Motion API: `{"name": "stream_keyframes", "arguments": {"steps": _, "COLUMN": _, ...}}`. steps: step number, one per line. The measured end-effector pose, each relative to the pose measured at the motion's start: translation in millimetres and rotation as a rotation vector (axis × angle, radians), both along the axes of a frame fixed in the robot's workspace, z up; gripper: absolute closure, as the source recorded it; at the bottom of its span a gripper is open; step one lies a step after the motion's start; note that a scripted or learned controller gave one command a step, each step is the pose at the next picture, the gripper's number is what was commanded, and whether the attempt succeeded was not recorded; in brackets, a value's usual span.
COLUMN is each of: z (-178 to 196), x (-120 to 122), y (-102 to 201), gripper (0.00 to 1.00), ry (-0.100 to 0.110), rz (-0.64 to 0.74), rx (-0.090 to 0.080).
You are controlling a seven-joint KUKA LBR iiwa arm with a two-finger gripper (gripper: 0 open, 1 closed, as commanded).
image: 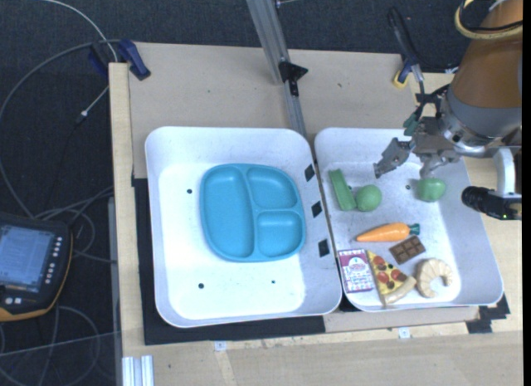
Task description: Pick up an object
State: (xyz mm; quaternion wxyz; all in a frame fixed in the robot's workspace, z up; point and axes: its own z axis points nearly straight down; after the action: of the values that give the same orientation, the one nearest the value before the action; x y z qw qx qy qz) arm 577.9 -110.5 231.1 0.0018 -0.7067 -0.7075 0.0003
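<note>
The right bin holds several toy foods. A green ball lies against a green block, and a second green round piece sits further right. Nearer the front are an orange carrot, a brown chocolate square, a pink card, a pizza slice and a croissant. My gripper hangs over the back of this bin. It is open with nothing between its fingers, and one fingertip is just above the right green piece.
The left bin holds a blue divided plate. A metal post rises from the bench behind the bins. Cables and a handheld pendant lie off the bench to the left.
</note>
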Motion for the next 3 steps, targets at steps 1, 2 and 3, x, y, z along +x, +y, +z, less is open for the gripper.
{"name": "stream_keyframes", "arguments": {"steps": 1, "z": 0.0, "x": 0.0, "y": -0.1, "gripper": 0.0, "ry": 0.0, "rz": 0.0, "rx": 0.0}}
{"name": "stream_keyframes", "arguments": {"steps": 2, "z": -60.2, "x": 4.3, "y": 6.5, "gripper": 0.0, "ry": 0.005, "rz": 0.0, "rx": 0.0}}
{"name": "stream_keyframes", "arguments": {"steps": 3, "z": -123.4, "x": 1.3, "y": 10.9, "gripper": 0.0, "ry": 0.006, "rz": -0.001, "rx": 0.001}}
